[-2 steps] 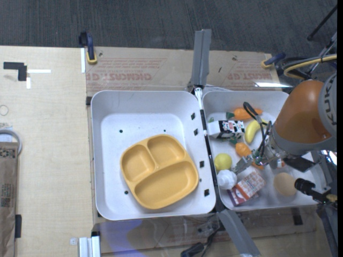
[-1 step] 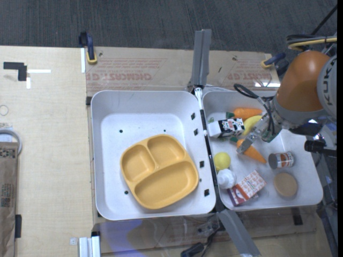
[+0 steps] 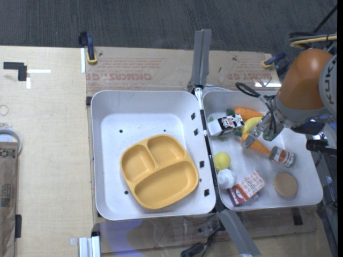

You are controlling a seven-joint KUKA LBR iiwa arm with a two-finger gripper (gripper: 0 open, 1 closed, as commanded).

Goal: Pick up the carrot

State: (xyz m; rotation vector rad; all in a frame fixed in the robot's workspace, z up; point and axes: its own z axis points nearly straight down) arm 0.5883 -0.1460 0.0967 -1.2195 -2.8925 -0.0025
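Observation:
The carrot [image 3: 259, 147], a long orange piece, lies at a slant in the middle of the right bin [image 3: 311, 194]. My gripper [image 3: 258, 133] reaches down from the right, and its tip sits right over the carrot's upper left end. From this angle I cannot tell whether it touches the carrot. The grey wrist with the orange band [image 3: 305, 79] covers the bin's back right corner.
Around the carrot lie a yellow fruit [image 3: 252, 124], another orange piece [image 3: 247, 112], a small black-and-white carton [image 3: 229, 123], a spice jar [image 3: 282, 157], a lemon [image 3: 222, 160], a white bottle [image 3: 225, 178], a red-and-white packet [image 3: 248, 187] and a brown disc [image 3: 285, 184]. The left bin [image 3: 107, 143] holds a yellow divided plate [image 3: 159, 170].

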